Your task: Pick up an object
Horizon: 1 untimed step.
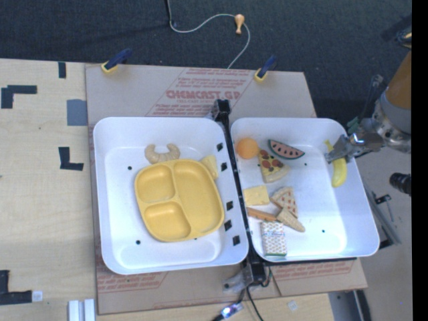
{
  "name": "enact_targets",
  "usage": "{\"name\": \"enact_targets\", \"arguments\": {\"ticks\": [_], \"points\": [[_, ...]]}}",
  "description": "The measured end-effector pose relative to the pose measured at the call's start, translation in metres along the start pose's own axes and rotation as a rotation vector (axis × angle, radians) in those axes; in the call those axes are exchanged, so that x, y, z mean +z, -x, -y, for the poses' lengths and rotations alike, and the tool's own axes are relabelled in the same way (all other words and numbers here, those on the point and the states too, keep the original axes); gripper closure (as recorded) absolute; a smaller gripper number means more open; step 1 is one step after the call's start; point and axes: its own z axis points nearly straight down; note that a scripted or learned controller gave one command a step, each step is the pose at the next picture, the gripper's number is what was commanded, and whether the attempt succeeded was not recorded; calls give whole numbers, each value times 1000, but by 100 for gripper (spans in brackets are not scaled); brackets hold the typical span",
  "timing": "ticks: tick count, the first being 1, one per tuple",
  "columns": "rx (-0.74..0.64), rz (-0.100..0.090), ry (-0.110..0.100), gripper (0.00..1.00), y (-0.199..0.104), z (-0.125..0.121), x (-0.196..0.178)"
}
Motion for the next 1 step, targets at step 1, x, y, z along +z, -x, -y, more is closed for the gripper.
{"name": "enact_targets", "arguments": {"ticks": [1], "points": [[-4,-1,-3,100,-56,10,11]]}}
